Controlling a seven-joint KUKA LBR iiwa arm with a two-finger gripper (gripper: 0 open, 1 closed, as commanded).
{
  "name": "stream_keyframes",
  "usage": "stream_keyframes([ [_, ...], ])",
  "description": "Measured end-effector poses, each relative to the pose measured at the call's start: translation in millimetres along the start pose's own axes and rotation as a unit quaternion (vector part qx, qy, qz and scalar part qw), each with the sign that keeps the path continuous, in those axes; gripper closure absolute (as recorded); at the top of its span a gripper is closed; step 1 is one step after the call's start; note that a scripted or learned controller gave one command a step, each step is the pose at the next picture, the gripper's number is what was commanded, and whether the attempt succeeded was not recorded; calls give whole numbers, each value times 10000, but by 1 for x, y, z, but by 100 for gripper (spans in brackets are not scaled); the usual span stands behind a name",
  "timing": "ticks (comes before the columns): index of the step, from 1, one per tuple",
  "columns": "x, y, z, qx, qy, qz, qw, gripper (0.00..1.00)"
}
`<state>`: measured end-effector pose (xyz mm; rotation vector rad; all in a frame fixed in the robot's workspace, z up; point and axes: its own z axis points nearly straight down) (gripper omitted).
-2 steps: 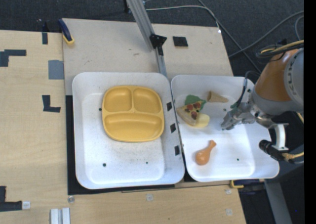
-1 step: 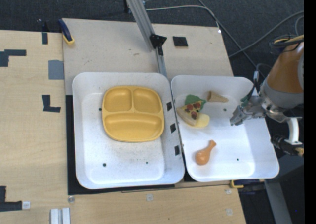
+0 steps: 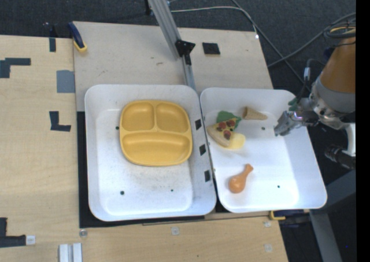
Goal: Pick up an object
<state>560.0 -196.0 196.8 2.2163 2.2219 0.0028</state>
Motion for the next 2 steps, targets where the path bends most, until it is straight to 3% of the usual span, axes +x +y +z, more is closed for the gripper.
stream_keyframes([
  [1,3,-3,-62,-4,-3,1,10000,100],
  [2,50,-2,-65,19,10,-17,10000,100],
])
